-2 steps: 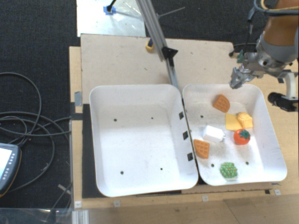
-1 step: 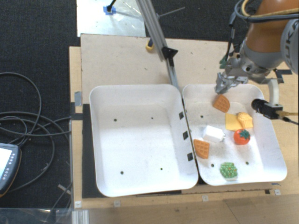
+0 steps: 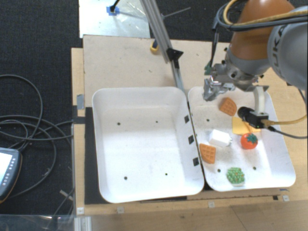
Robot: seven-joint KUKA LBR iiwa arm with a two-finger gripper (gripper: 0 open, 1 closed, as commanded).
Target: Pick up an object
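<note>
From the camera view, two shallow white bins are seen side by side on the bench: the left bin (image 3: 108, 129) and the right bin (image 3: 279, 170), in which the loose objects are gathered. The grey arm (image 3: 288, 42) is seen entering from the right, its orange band (image 3: 257, 13) above the wrist, and the gripper (image 3: 210, 93) is positioned over the upper left corner of the right bin, close to the wall shared by the bins. Whether the claw is open or closed cannot be told from this angle, and nothing is seen held in it. Just to the right of the gripper an orange waffle piece (image 3: 228, 106) is found, apart from the gripper. A yellow slice (image 3: 240, 125) lies lower right of it, with a red tomato (image 3: 249, 141) just below. A white block (image 3: 219, 138) rests near the bin's middle, a second waffle piece (image 3: 208, 153) beside it, and a green broccoli (image 3: 235, 175) near the front edge.
</note>
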